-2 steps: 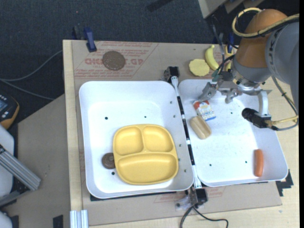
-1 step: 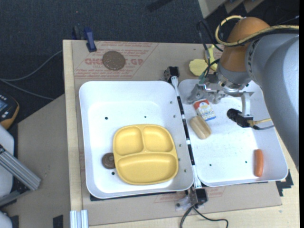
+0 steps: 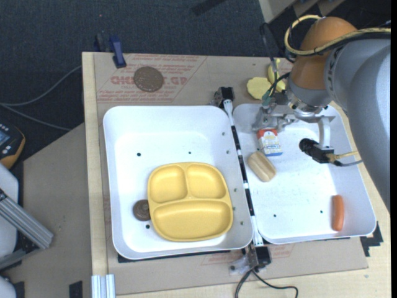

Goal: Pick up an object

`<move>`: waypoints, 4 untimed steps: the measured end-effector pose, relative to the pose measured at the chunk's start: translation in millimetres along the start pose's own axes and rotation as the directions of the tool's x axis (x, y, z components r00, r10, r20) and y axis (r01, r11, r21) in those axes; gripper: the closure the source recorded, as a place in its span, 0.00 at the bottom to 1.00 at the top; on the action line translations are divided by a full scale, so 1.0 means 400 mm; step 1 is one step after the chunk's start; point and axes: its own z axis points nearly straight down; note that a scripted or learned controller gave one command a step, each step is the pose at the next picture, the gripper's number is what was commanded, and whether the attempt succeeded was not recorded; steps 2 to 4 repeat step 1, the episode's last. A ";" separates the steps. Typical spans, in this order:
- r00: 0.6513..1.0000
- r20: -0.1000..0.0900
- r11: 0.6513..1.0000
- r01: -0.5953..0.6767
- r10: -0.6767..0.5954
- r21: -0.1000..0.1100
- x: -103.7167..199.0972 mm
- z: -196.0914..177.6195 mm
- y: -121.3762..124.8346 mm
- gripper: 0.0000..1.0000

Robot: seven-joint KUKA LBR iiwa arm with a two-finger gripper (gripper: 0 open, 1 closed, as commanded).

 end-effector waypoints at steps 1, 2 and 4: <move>1.000 -0.005 1.000 0.004 -0.004 -0.001 0.151 -0.238 -0.177 1.00; 1.000 -0.005 1.000 0.004 -0.004 -0.001 0.151 -0.238 -0.177 1.00; 1.000 -0.005 1.000 0.004 -0.004 -0.001 0.151 -0.238 -0.177 1.00</move>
